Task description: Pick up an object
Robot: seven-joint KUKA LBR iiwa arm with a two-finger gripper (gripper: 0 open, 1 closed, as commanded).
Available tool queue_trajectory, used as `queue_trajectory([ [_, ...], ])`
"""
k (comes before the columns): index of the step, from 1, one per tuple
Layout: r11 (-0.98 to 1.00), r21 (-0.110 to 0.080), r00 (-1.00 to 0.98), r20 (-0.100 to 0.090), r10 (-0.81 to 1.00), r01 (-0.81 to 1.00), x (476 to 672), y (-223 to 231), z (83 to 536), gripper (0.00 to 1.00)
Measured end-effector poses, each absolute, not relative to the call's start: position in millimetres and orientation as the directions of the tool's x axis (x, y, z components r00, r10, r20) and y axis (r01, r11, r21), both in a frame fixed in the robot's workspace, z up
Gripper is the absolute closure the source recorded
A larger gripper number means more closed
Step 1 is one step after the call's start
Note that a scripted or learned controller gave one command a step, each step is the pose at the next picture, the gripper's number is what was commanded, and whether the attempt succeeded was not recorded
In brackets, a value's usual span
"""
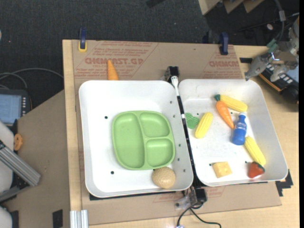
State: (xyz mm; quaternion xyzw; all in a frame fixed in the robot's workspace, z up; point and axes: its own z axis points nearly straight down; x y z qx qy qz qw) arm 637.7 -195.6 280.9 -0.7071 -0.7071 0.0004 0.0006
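The right bin point(273, 127) holds several toy foods: a corn cob point(233, 103), an orange carrot point(224, 113), a second corn cob point(204, 125), a small green piece point(191, 120), a blue bottle point(240, 130), a third yellow cob point(255, 150), a red piece point(255, 170) and a yellow block point(221, 169). The gripper point(254, 68) hangs outside the bin, beyond its far right corner, well away from every object and with nothing seen in it.
The left bin point(95, 103) carries a green divided plate point(142, 139) and a tan round object point(164, 177) at its near edge. An orange carrot point(112, 70) lies on the cardboard behind the left bin. Clamps hold the board at the back.
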Motion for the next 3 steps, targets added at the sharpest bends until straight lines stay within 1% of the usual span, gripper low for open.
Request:
queue_trajectory([
  [1,0.003,-0.011,-0.003,0.004,1.0,1.0,649.4,-162,150,0.0],
  [2,0.002,0.013,-0.002,-0.011,1.0,1.0,657.4,-170,91,0.0],
  [3,0.001,0.016,-0.001,-0.011,1.0,1.0,637.3,-141,95,0.0],
])
